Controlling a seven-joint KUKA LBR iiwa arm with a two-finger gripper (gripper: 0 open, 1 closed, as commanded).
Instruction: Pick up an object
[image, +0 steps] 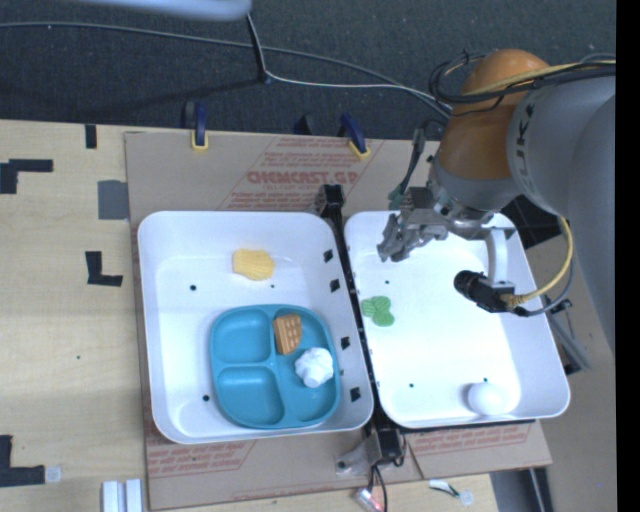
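One small flat green lobed piece (378, 311) lying in right bin (520, 345) at its nine o'clock edge, claw (397, 243) hovering toward twelve o'clock, grip state unclear.

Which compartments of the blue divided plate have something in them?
Two hold items: the blue divided plate carries a waffle-like brown piece and a white lump on its right side.

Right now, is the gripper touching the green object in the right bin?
Apart. The camera view shows bare white bin floor between the gripper and the green object, which lies nearer the camera.
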